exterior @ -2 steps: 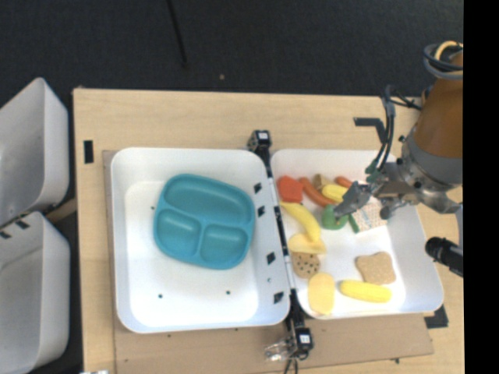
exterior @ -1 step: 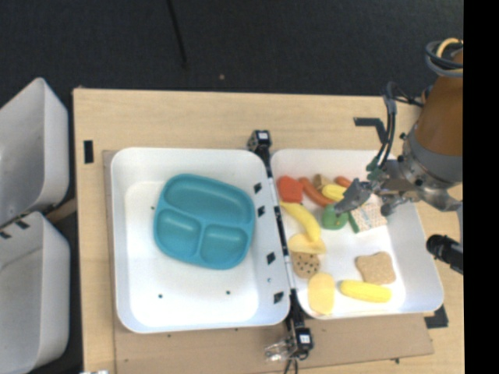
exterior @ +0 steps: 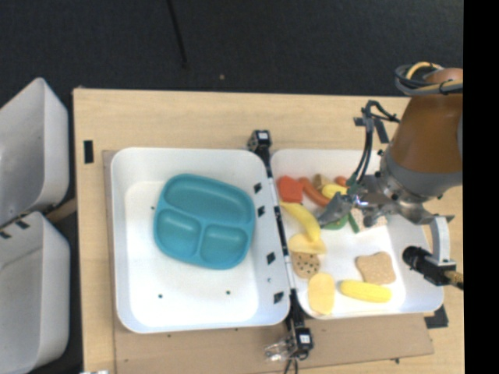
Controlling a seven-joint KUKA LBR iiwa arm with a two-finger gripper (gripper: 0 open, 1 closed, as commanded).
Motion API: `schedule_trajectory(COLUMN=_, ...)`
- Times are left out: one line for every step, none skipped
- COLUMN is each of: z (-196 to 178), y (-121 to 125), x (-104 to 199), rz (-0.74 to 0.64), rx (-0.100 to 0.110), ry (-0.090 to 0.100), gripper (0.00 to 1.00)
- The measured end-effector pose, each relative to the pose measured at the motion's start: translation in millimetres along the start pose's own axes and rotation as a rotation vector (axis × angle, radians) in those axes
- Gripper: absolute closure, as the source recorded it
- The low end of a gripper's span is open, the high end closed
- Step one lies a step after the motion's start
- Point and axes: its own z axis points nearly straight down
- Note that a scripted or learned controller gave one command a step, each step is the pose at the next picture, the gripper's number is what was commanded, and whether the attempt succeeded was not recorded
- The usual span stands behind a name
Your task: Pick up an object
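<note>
Two white bins on the bench [exterior: 93, 209]: the left bin [exterior: 125, 287] holds one teal plate [exterior: 204, 220], the right bin [exterior: 405, 306] holds the toy food.

At centre right, the end effector [exterior: 343, 207] hangs over a green piece [exterior: 337, 223]; its grip I cannot tell. Two bananas: one [exterior: 302, 221] lies diagonally, upper-left to lower-right; the other [exterior: 365, 291] lies near-horizontal beside one toast slice [exterior: 376, 267].

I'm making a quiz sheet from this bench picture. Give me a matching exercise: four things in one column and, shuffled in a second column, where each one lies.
Things:
1. blue plate
2. toast slice
3. red pepper
4. gripper

Places:
A. right bin, far corner nearest the divider
B. over the middle of the right bin
C. left bin
D. right bin, near part, just behind a yellow piece

Pairs: 1-C, 2-D, 3-A, 4-B
</note>
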Motion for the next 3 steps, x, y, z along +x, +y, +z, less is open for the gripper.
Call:
schedule_trajectory(z=60.0, y=-4.7, x=-7.5, rz=0.000, rx=0.002, ry=0.000, gripper=0.00)
schedule_trajectory(z=123.5, y=-3.2, x=-11.0, rz=0.000, rx=0.001, ry=0.000, gripper=0.00)
schedule_trajectory(z=142.8, y=-1.2, x=-11.0, rz=0.001, rx=-0.008, ry=0.001, gripper=0.00)
